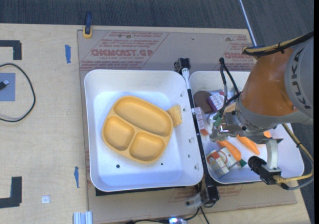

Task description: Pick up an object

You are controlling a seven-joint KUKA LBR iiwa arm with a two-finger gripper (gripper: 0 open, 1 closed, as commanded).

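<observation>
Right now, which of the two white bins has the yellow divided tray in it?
The left bin: the yellow tray lies in it. The right bin, under the arm, holds small mixed items.

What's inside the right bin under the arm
In the right bin: orange carrot-like pieces, a purple packet, a dark round item and a small can. The arm covers the bin's middle, hiding anything beneath.

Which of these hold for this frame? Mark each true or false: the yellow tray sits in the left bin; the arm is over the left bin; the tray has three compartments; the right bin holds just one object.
1. The yellow divided tray sits in the left bin. True.
2. The arm is over the left bin. False: it hangs over the right bin.
3. The tray has three compartments. True.
4. The right bin holds just one object. False: it holds several, among them an orange carrot-like piece and a dark round item.
</observation>
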